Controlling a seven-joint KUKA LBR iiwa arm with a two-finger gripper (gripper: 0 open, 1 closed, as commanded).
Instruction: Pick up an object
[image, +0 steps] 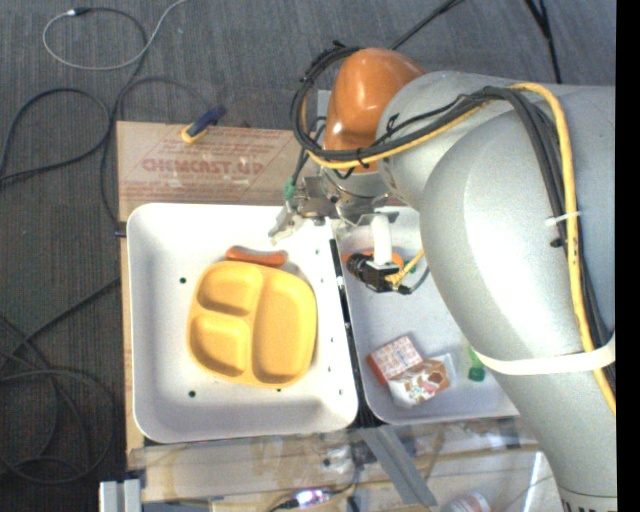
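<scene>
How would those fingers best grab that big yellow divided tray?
Probably by the rim. The yellow tray lies flat and face up in the left bin, too wide to span. Coming straight down, one finger inside a compartment and one outside, over its left edge, where bare bin floor leaves room, looks the safest bet.

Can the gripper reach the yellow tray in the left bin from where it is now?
Probably yes. The gripper hangs over the left bin's far edge, close to the yellow tray, whose top lies uncovered.
</scene>
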